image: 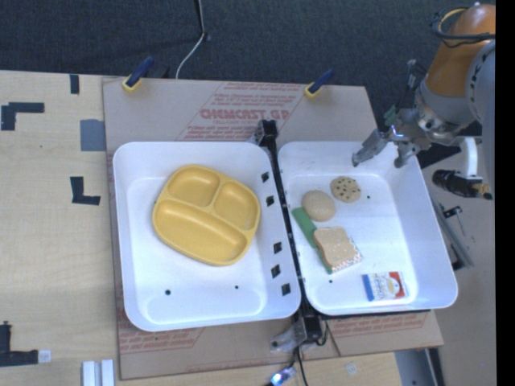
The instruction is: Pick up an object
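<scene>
Grey arm (475, 63) cut off at right; claw (378, 153) spread, empty.

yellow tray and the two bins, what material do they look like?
Yellow tray: probably molded plastic, smooth and slightly glossy, with soft highlights on its divider ridges. Left bin and right bin: likely thin white plastic with rounded, formed rims; can't rule out coated metal.

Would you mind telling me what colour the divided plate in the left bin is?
The divided plate is yellow, seen clearly in the camera view.
</scene>
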Controlling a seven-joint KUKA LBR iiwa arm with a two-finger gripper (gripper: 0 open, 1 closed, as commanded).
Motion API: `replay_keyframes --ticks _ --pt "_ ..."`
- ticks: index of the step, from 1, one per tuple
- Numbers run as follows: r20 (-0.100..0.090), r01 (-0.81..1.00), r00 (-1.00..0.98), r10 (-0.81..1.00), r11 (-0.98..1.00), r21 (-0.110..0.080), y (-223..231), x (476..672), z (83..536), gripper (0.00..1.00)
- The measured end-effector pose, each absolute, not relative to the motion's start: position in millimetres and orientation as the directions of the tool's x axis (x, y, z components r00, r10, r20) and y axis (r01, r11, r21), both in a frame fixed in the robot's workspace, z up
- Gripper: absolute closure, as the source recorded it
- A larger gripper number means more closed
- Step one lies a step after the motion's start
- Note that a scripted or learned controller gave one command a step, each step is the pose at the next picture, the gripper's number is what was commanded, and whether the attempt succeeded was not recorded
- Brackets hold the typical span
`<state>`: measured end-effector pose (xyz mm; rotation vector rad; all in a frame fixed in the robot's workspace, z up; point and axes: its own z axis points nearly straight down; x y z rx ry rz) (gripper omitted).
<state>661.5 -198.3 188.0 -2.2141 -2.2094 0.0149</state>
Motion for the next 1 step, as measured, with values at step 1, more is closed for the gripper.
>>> replay_keyframes --ticks 1 --pt "0.0 1.0 -0.001 1.0 0.001 -0.001 -197.8 665.1 198.0 0.0"
